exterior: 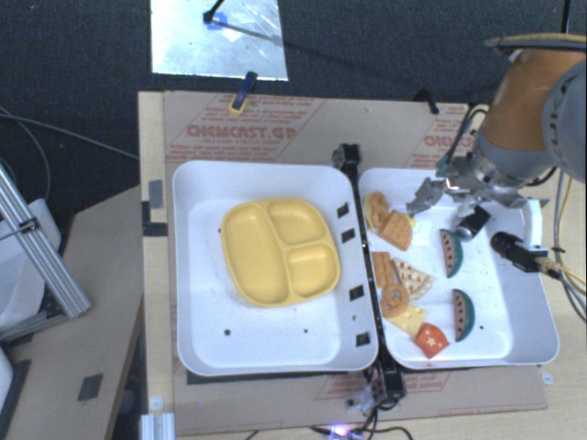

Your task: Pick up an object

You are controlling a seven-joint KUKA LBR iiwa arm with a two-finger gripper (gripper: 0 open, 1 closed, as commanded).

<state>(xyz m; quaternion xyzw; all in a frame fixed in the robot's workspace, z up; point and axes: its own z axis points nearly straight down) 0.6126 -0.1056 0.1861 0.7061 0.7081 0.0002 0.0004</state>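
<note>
While the arm reaches in from the right, its gripper hangs over the right bin; can't tell its state. Toy food there: waffle, pizza slice, two watermelon slices, strawberry. Yellow divided plate sits in left bin.

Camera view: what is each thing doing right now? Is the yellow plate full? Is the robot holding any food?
Yellow plate: upright in the left bin, nothing on it.
Right bin: has toy food in it.
Waffle: lying flat, not held.
Watermelon slices: two, lying loose and apart.
Gripper: above the right bin, holding nothing.
</note>
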